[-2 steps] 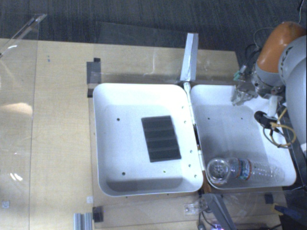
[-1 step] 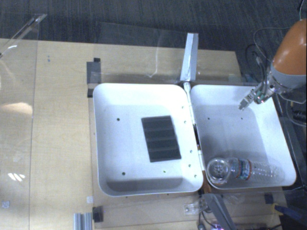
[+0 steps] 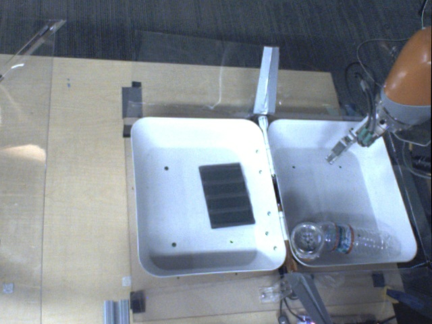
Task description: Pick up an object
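clear plastic bottle lying along the right bin's near edge.
pincer hovers by that bin's far edge, holding nothing; whether it is parted, i cannot tell. black ridged block rests mid left bin.

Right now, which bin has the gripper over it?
The right bin, the one with the clear bottle lying along its near wall. The gripper hangs over its far half; the left bin holds a black pad.

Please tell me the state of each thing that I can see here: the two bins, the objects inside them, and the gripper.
black ridged pad: lying flat, mid left bin, untouched.
clear plastic bottle: lying on its side along the near wall of the right bin.
left bin: holds the pad.
right bin: holds the bottle.
gripper: over the far part of the right bin, away from the bottle, holding nothing.
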Action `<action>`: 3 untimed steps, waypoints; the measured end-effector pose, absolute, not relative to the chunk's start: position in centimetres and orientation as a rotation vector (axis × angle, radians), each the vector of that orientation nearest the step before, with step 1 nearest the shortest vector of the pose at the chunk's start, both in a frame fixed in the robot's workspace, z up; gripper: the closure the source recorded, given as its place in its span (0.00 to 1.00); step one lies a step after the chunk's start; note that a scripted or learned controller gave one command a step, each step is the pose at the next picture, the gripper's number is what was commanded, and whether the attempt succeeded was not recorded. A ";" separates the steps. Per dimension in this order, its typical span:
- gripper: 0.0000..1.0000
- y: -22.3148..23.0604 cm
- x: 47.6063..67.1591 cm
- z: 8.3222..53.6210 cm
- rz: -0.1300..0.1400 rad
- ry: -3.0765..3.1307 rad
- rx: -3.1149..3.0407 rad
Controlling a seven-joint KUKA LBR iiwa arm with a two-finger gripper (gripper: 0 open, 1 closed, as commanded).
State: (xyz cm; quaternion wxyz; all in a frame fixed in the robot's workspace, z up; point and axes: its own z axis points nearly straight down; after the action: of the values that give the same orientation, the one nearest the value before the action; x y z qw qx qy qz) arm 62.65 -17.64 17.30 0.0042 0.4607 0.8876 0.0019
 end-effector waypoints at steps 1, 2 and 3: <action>0.00 -16.0 53.7 9.1 0.006 2.822 1.359; 0.00 -14.5 62.8 8.8 0.009 2.745 1.505; 0.00 -18.1 59.2 15.9 0.005 2.669 1.641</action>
State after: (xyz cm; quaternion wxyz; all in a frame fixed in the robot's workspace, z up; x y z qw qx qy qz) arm 59.23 -18.13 15.85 0.0042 0.5239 0.8518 0.0016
